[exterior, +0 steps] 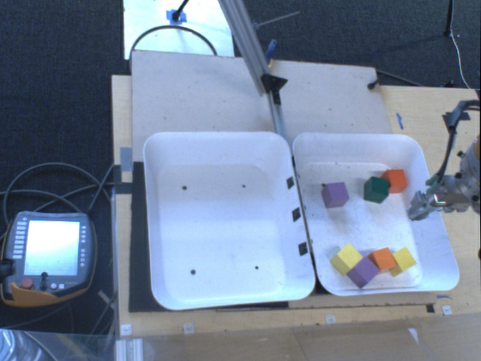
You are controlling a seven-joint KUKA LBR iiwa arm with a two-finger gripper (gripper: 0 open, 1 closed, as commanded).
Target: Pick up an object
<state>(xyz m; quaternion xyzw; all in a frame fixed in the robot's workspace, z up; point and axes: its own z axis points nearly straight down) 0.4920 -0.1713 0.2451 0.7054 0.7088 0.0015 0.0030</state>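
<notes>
The right bin [361, 147] holds several small blocks. A purple block [335, 195], a green block [376, 189] and an orange block [394, 180] lie near its middle and back. At its front sit a yellow block [347, 259], a second purple block [364, 271], an orange block [383, 259] and a smaller yellow block [403, 260]. My gripper [421, 205] hangs over the bin's right rim, to the right of the green and orange blocks, with nothing visibly held.
The left bin [165, 156] stands beside the right one. A slanted metal pole [248, 32] crosses the board behind the bins. A teach pendant [46, 258] with its cable lies on the floor at the left.
</notes>
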